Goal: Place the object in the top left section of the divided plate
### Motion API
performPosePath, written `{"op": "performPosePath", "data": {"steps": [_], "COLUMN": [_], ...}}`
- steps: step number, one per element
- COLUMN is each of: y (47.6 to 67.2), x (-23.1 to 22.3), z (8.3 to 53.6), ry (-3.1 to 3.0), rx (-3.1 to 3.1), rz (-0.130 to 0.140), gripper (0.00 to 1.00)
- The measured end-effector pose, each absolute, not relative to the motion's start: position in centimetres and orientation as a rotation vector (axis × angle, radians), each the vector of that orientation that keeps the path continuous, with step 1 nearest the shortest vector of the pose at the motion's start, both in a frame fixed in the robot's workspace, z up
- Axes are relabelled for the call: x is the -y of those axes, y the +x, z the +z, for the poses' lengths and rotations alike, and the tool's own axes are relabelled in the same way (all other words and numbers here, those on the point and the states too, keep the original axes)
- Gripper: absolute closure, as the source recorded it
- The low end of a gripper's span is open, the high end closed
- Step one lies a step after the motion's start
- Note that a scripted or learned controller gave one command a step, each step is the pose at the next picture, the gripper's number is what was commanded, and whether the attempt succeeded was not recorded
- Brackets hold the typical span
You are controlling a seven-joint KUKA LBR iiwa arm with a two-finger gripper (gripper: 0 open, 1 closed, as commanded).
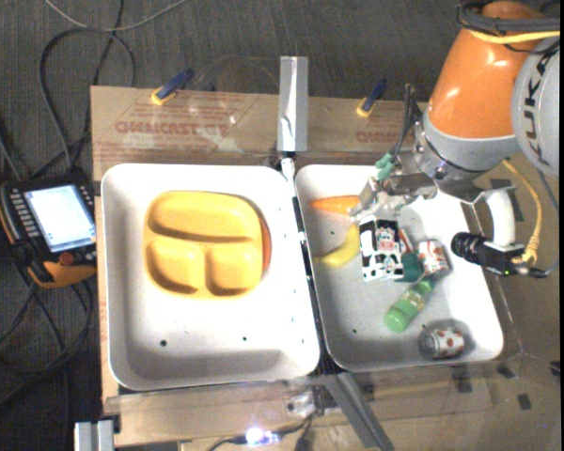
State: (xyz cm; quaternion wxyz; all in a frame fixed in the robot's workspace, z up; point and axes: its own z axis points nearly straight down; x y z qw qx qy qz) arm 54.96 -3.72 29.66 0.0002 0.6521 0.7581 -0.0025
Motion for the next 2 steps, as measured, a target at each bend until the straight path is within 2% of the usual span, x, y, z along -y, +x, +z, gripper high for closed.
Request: {"op": "performPosePath", "data": {"steps": [1,2], "y": [57.4,58.0], "x": [-2.0,0.4], "z": [20.7,22.5], "ry": [1.896,2.014], "rx": [-2.509,-2.413], "rz": [-0.005,-0.005], "gripper": [1.0,1.0]}}
